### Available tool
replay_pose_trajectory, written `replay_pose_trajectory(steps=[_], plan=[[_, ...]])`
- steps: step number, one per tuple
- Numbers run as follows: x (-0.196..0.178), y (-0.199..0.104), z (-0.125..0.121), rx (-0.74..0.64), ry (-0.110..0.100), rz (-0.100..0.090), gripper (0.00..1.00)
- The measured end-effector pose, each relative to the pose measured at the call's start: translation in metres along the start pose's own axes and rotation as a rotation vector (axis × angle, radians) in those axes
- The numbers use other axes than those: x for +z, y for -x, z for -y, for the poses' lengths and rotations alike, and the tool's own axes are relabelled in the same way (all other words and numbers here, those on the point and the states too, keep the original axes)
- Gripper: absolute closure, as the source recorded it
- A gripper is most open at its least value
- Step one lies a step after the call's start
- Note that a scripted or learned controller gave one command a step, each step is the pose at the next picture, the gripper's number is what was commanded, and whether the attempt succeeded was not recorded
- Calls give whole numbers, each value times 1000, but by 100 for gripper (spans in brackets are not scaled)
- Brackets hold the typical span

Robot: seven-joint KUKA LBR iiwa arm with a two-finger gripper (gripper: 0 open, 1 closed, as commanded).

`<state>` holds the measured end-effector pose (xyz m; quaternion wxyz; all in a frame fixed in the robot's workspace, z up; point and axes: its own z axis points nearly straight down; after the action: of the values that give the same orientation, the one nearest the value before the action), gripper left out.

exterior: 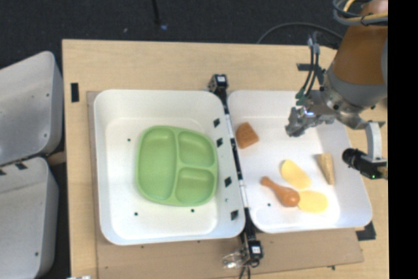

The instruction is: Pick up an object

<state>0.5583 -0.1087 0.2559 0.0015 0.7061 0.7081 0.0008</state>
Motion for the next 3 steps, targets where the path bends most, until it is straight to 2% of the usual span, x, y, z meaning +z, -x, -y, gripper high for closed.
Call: replay_pose_trajectory(steps=[1, 3], plan=[[12, -45, -12, -2, -4, -1, 100], [-2, -146, -44, -5, -1, -3, 100]])
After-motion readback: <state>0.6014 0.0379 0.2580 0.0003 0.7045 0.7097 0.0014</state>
